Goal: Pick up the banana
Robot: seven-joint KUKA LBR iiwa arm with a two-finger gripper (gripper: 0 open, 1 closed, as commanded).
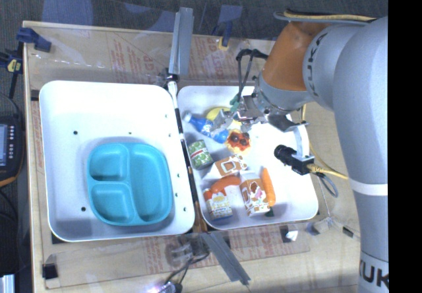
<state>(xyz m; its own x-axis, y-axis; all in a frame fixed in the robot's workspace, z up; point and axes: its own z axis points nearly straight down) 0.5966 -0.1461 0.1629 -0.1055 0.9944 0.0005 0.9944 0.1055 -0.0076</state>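
A grey arm with an orange band reaches in from the right of the frame and hangs its pincer (239, 112) over the upper part of the right-hand bin (300, 209), one of two shallow white bins on the surface; whether the pincer is apart or together cannot be told from this slanting view. The banana (216, 113), a small yellow piece, lies near the top of that bin, just left of the pincer and touching a blue packet (210, 127) that partly overlaps it, so only a part of it shows. Below sit an orange fruit-like item (238, 142), a small green can (198, 152), a carrot (267, 185) and several printed cartons (254, 196), crowded toward the bin's centre and lower half. The left-hand bin (59, 107) holds a blue divided tray (130, 183). Judged from its look, the banana is probably a light, stiff plastic toy with a smooth, curved skin that could slip or roll out of a two-finger grip. The best hold would seem to be across its narrow middle, fingers set square to the curve, on the side away from the blue packet, so the neighbour is not caught in the same close.
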